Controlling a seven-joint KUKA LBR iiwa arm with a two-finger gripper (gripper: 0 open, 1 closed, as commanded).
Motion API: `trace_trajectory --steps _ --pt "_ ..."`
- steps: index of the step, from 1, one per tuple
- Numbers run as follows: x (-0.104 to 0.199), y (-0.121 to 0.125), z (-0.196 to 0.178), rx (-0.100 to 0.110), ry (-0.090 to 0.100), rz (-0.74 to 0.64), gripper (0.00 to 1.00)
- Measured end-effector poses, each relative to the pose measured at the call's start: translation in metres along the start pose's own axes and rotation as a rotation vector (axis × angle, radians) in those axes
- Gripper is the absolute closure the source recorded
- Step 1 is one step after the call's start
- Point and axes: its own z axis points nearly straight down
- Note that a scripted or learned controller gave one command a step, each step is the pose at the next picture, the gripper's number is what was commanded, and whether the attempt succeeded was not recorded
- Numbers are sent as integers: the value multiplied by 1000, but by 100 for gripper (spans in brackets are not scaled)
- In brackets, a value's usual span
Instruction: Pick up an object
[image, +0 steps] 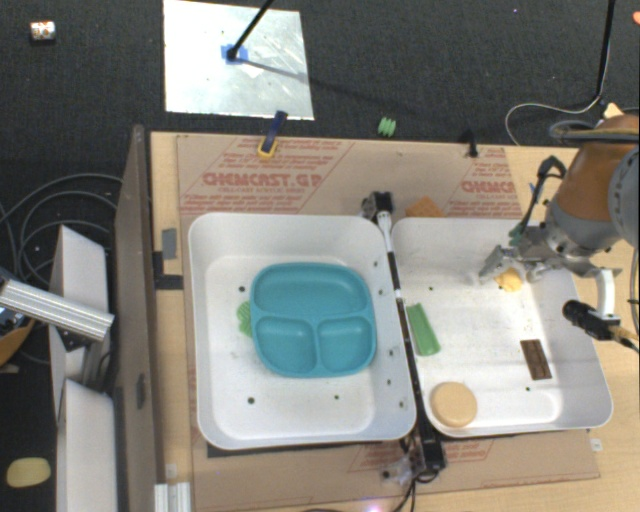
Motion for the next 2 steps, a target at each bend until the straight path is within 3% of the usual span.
trace_trajectory --steps 1,2 --pt "0 2 -12 -5 -1 -2 100" --pt "0 2 -11 -4 0 -2 0"
